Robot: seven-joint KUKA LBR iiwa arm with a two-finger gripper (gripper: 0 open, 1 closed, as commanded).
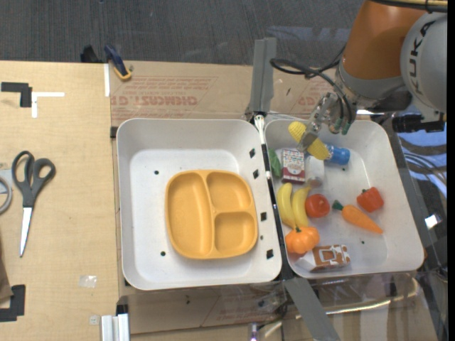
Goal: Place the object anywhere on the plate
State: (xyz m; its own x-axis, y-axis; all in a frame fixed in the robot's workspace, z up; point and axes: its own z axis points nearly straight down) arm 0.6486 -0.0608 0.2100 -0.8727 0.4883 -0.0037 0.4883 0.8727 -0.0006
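Corn cob (318,148) just below fingers (313,138), touching, grip state unclear, yellow plate (211,212) well left

Single fixed camera above the bench (57,190), looking down aslant, both white bins (135,212) in frame

Bright, even overhead light fills the scene, so shadows stay soft and short (the faintest sit beneath the yellow plate (211,213)). The white bins (135,212) look nearly washed out. Focus is fairly sharp, though the hand (328,119) appears slightly smeared.
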